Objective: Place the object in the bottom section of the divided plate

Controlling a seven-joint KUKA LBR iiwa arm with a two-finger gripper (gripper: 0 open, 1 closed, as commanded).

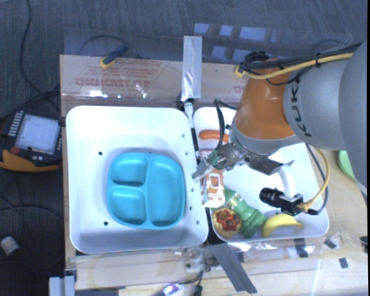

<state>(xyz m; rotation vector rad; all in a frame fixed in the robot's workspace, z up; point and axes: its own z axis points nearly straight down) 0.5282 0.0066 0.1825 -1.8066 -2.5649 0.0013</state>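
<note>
Two white bins sit side by side on the surface: left bin and right bin. Left bin holds a blue divided plate, roughly centre, with two small sections on its 9 o'clock side and one large section on its 3 o'clock side. All three sections look bare.

Arm comes in from 3 o'clock, orange band above the wrist, and hangs over the right bin. Jaws are at the right bin's 9 o'clock edge, just beside the wall between the bins. Cannot tell if the jaws are apart or together; the tip is small and cluttered, with something greenish at it that I can't resolve. No object clearly seen between them.

Task object isn't identifiable as picked. The loose items are all in the right bin:
- orange-and-white carton just below the jaws, at 6 o'clock from them
- green bottle-like toy lying tilted, near the bin's 6 o'clock side
- round red-and-yellow item touching the green toy at its 9 o'clock
- banana at 3 o'clock of the green toy
- orange item at 12 o'clock of the jaws, partly hidden

Handheld controller lies on the floor at 9 o'clock of the left bin.
</note>
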